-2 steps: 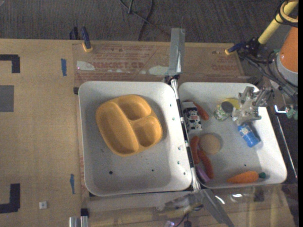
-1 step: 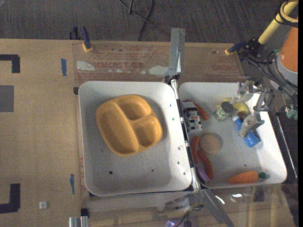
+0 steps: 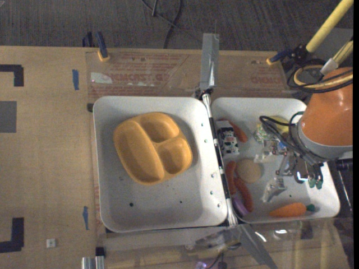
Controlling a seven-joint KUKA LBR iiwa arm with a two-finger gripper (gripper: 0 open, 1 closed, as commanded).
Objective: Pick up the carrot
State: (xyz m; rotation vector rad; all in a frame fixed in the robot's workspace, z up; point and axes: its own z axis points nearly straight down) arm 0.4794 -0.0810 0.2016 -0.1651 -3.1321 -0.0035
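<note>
The pale wooden bench (image 3: pixel 50 167) fills most of the view, marked with black tape corners at its left edge and small blue tape strips; beyond its far edge lies dark grey carpet with a loop of black cable (image 3: pixel 160 4). Two shallow white bins sit side by side on it. The left white bin (image 3: pixel 112 206) holds a yellow plastic plate with three compartments (image 3: pixel 152 147). The right white bin (image 3: pixel 247 108) is partly covered by the grey arm with its orange band (image 3: pixel 331 122), which reaches in from the right and is cut off by the frame. Under it, wires and metal parts blur together, so the two-finger gripper (image 3: pixel 275 190) is hard to read: whether its fingers are apart or together cannot be told. The orange carrot with a green end (image 3: pixel 289 209) lies along the right bin's near wall, just beside the gripper's tip. Smaller items nearby: a round tan object (image 3: pixel 249 171), a reddish sausage-like piece (image 3: pixel 242 190), a small black-and-white box (image 3: pixel 227 138)
</note>
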